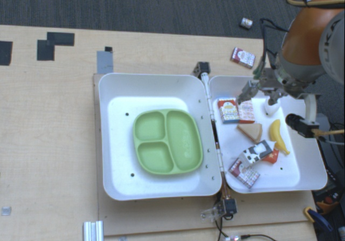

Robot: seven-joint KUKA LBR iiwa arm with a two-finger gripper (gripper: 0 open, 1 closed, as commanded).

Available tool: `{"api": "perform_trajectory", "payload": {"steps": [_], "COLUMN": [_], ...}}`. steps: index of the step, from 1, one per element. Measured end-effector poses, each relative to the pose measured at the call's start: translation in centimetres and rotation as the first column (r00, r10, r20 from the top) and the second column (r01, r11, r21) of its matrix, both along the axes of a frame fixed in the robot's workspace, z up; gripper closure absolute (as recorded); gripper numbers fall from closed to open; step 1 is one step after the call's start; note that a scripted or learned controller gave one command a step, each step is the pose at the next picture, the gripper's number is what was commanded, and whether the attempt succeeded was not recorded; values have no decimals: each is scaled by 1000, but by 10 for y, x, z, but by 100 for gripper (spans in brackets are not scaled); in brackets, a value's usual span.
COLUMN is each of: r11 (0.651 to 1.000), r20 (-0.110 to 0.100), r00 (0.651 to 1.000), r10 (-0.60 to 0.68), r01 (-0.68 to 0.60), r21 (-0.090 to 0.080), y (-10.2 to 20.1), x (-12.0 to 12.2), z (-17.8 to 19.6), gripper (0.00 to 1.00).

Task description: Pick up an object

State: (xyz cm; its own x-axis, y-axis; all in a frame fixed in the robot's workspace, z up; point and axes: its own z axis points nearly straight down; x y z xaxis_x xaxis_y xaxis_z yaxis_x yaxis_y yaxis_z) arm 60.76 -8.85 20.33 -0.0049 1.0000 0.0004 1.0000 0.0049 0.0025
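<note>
The right bin [302,178] holds several small items. A carton with an orange label [228,110] lies next to a red and white packet [246,110]. Below them are a tan wedge [252,130], a yellow banana [278,136], a black and white box [256,152], a small red piece [271,157] and a checked packet [243,173]. My gripper [260,95] hangs over the bin's top edge, just above and right of the carton and packet. It is open, with nothing between its fingers.
The left bin [116,180] holds a green three-part plate [167,142]. A red and white box [243,57] and a small metal cylinder [247,22] lie on the dark floor beyond the bench. The arm's orange band [307,32] rises at the upper right.
</note>
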Motion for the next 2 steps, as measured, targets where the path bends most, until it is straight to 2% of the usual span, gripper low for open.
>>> {"api": "perform_trajectory", "payload": {"steps": [1,2], "r11": [1000,1000], "r20": [2,9], "r00": [1000,1000], "r10": [-3,-2], "r01": [3,2], "r21": [-1,-1], "y": [-3,-3], "x": [-68,-66], "z": [-117,-105], "gripper": [0,100]}}
